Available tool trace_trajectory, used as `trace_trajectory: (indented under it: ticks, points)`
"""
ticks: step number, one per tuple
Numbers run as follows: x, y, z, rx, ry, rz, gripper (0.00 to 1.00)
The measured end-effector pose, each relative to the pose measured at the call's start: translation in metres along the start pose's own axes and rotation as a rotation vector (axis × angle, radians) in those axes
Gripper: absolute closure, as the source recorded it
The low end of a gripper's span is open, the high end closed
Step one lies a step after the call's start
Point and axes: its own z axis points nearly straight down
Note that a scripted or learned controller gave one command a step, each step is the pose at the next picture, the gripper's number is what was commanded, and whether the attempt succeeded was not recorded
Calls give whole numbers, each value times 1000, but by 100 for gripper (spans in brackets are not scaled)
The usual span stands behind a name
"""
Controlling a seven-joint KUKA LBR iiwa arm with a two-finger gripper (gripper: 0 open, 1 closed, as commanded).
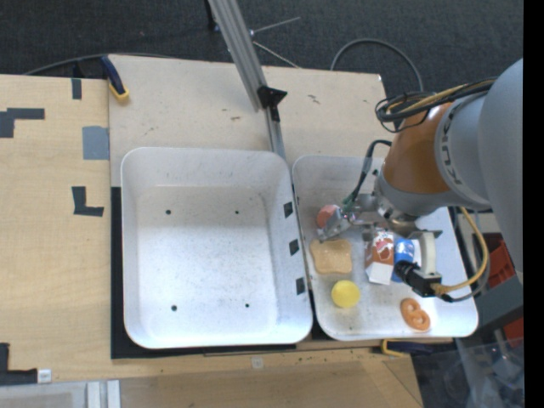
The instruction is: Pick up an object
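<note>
My gripper reaches down into the right bin from the right, below the orange band of the arm. Its tip sits right beside a small red-brown object at the bin's left side, touching or nearly touching it. A tan bread-like slice lies just below the gripper. A yellow ball rests nearer the front. A red and white carton with a blue item beside it stands under the wrist. An orange pretzel-shaped piece lies at the front right.
The left bin stands next to the right one, sharing a raised middle wall. A metal pole slants in from the top to the bins' back edge. Cables loop from the wrist over the right bin's right side.
</note>
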Motion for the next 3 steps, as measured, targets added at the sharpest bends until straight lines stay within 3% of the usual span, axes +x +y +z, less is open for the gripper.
trace_trajectory:
  ticks: [1,2,3]
  points:
    - [0,1,21,0,1,2,0]
    - [-1,2,9,-4,-1,2,100]
    - [-5,8,-52,-4,-1,2,100]
